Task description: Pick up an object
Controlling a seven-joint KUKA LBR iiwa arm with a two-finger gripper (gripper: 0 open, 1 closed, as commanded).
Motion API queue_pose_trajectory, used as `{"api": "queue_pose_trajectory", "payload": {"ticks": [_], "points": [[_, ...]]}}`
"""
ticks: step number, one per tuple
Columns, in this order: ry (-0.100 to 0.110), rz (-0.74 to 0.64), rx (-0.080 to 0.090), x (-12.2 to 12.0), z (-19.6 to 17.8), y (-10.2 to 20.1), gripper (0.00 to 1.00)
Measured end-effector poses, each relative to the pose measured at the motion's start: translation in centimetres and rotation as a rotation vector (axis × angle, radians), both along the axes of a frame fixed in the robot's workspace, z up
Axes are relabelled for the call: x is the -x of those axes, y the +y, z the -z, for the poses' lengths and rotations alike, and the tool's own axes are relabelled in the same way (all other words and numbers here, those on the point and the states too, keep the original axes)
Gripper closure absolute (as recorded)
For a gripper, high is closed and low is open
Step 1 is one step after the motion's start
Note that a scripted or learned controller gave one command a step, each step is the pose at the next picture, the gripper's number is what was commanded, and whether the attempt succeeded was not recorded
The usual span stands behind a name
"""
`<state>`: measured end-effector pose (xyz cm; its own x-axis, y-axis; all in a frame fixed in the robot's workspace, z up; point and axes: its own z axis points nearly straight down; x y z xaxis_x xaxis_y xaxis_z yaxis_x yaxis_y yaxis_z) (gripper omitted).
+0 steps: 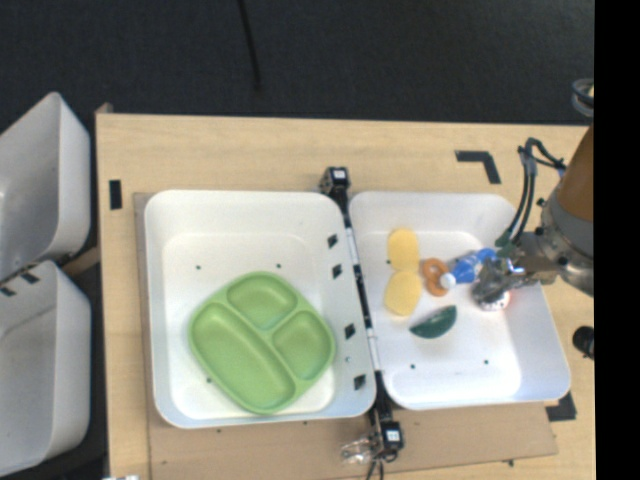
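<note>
Wooden worktop (240, 153) carrying two white bins, and the claw (492, 293) is down in the right bin (470, 378), just beside a blue object (468, 267); whether it is wide or narrow, cannot tell. Orange ring (433, 273), two yellow pieces (403, 270) and a dark green piece (435, 322) lie nearby. Left bin (200, 223) holds a green divided plate (262, 342)

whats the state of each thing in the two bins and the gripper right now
green divided plate: lying flat in the left bin, right way up
upper yellow piece: loose on the floor of the right bin
lower yellow piece: loose, just below the upper one
orange piece: loose, beside the blue piece
dark green piece: loose, apart from the gripper
gripper: low over the right bin
</note>
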<state>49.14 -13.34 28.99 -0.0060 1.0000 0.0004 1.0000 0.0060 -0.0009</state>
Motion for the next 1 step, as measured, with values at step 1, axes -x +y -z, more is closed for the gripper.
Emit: {"api": "queue_pose_trajectory", "payload": {"ticks": [1], "points": [[0.000,0.000,0.001,0.00,0.08,1.35,1.00]]}}
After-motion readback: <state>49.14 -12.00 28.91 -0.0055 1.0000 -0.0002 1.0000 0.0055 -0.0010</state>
